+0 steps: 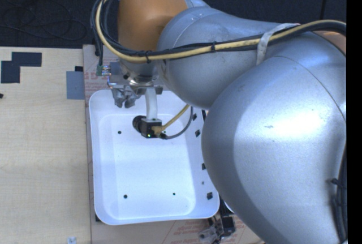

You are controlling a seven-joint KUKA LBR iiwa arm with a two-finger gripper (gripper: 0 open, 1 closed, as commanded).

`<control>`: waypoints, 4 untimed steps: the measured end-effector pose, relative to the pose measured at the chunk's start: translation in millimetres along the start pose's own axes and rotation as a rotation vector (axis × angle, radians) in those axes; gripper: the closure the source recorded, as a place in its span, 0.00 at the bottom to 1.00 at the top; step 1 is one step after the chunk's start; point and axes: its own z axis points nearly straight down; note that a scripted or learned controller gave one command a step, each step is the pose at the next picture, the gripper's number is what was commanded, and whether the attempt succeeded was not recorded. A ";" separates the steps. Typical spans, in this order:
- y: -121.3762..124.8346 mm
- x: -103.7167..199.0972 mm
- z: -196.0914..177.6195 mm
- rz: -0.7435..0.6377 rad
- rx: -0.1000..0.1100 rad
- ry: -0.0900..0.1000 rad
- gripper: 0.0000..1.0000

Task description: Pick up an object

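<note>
In the camera view the grey arm (pixel 271 124) reaches in from the right and covers the right side of the bench. Its orange band (pixel 148 11) stands above the wrist, and a yellow cable (pixel 226 45) runs along it. The gripper (pixel 125 99) hangs over the far left corner of the white bin (pixel 100 180), close to the rim. From this angle I cannot tell whether it is apart or together, and nothing shows clamped in it. A few small dark dots (pixel 125 197) mark the bin's floor. Where the object to pick up lies I cannot tell, since the arm hides the bin's right edge. Left of the bin, the tan surface (pixel 39 152) bears flat dark patches (pixel 74 84) near its far edge.
</note>
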 end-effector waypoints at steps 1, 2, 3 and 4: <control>1.6 -2.5 -42.1 0.001 -0.001 0.000 1.00; -56.6 -2.9 -92.3 0.002 0.003 0.001 1.00; -63.8 -3.5 -174.1 0.004 -0.005 0.002 1.00; -64.8 -2.1 -177.6 -0.004 0.006 -0.004 1.00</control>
